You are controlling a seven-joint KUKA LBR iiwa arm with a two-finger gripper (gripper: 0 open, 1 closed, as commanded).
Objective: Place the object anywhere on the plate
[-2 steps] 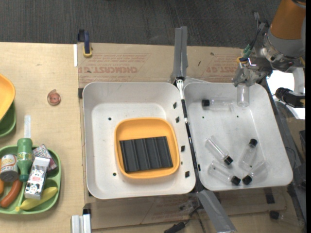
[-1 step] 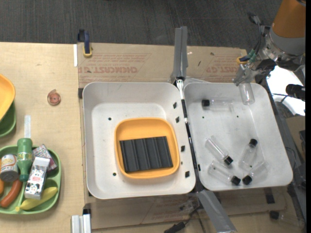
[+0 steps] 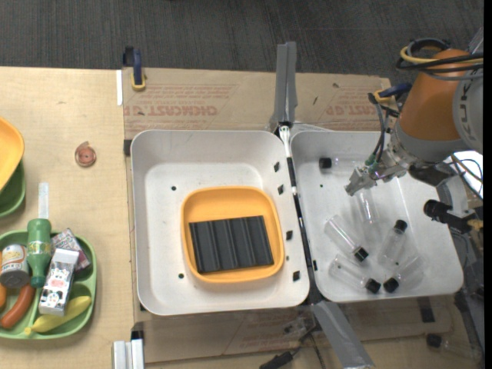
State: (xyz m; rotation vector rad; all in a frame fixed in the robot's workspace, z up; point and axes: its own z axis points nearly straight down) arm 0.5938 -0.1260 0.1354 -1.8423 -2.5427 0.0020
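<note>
An orange plate lies in the left white bin, and a dark grey ribbed slab rests flat on it. The right white bin holds several clear plastic vials with black caps, among them one near the middle and one to its right. A loose black cap sits at the bin's back left. My gripper hangs low over the right bin's back half, pointing left and down. A clear vial lies right under its tip; whether it is gripped is unclear.
A metal post stands at the back between the bins. On the bench to the left sit a green tray of toy food, a yellow bowl and a small pink disc. Cables hang at the arm's right.
</note>
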